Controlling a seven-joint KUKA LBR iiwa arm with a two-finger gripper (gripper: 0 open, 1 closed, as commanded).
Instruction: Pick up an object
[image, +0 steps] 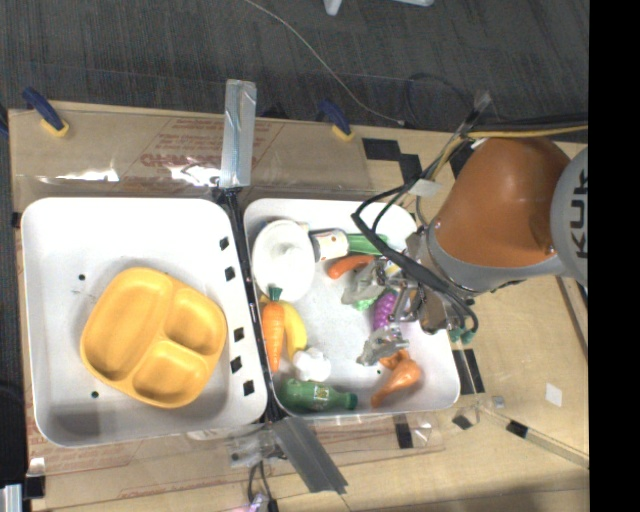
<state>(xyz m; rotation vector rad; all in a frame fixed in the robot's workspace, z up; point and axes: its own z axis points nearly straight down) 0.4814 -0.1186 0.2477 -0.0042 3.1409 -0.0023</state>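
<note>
Your gripper hangs low over the right bin, in the crowded right half of it, and you cannot tell from this slanted view whether it has anything, because the orange-banded wrist and a tangle of black cable cover most of the tool. Nothing shows as caught in it. The likeliest targets lie right under it — a purple piece just beside the metal parts, an orange carrot just near of them by the bin's near wall, and another orange piece on the far side. That closeness is your first risk: a close here may nip two things at once, or push one aside and come up bare. The carrot near the wall may be pinned against it and slide rather than lift. Watch the cable too; it loops low over the bin and might drag the white cup or the green-and-white piece beside it. Farther left, the second carrot, the banana and the green bottle lie well apart from the tool, so they are safe unless something gets shoved. The left bin holds the yellow tray — out of harm's way.
</note>
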